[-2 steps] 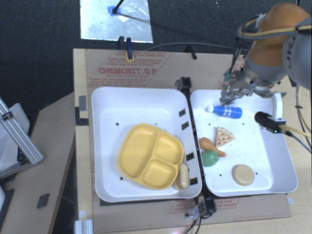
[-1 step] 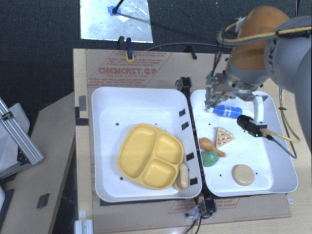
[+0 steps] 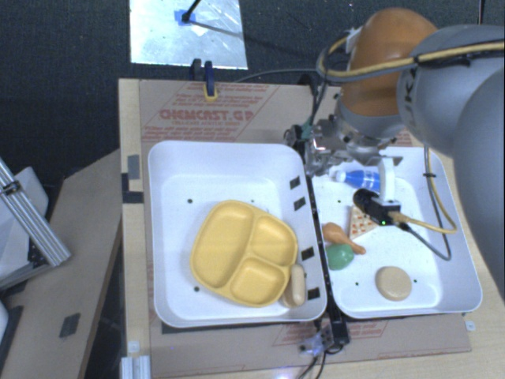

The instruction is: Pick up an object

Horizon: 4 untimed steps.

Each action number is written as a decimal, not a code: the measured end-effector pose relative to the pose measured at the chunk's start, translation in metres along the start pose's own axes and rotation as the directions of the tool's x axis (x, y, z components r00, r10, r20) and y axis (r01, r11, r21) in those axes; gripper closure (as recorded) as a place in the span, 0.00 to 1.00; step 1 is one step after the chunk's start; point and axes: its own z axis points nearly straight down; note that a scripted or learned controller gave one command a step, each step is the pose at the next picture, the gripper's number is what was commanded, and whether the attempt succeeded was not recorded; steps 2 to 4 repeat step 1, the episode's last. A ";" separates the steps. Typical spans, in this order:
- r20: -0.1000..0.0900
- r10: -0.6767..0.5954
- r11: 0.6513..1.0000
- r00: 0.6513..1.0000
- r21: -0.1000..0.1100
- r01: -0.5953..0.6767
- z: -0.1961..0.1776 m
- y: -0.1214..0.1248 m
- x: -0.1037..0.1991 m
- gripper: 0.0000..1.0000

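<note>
Arm (image 3: 442, 77) low, claw (image 3: 319, 152) downward

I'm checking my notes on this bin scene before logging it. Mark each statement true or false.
1. The yellow divided plate lies in the left bin. True.
2. The round tan disc sits in the left bin. False: it lies in the right bin.
3. The green object touches the orange drumstick-shaped toy. True.
4. The blue-and-white bottle lies on the plate. False: it lies in the right bin, near the gripper.
</note>
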 end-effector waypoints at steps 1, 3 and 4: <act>0.000 0.001 1.000 1.000 0.001 -0.001 0.012 -0.001 0.055 1.00; 0.000 0.001 1.000 1.000 0.001 -0.001 0.012 -0.001 0.055 1.00; 0.000 0.001 1.000 1.000 0.001 -0.001 0.012 -0.001 0.055 1.00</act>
